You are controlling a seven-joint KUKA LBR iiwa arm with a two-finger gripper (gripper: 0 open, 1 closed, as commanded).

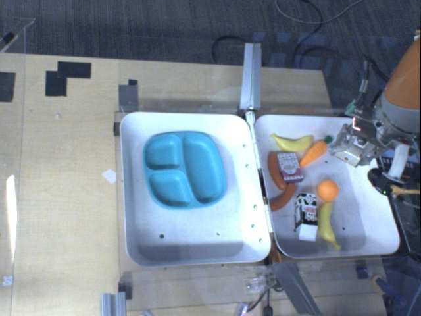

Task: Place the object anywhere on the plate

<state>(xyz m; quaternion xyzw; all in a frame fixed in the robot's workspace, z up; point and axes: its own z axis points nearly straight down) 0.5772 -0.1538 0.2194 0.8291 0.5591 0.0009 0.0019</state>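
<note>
Over the right bin point(388, 239), end effector point(352, 149) sits beside the carrot point(314, 153), finger state unclear; centre on one toy, lift clear, cross to blue plate point(185, 168) in left bin point(131, 196).

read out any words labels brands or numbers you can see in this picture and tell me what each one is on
No text here can be read.
Small maroon box in the right bin: a pale label patch on top, too blurred to read.
Black-and-white carton in the same bin: cow-like pattern, any printing too small to make out.
Blue plate in the left bin: no markings visible.
Black patches on the bench: plain shapes, not writing.
</note>
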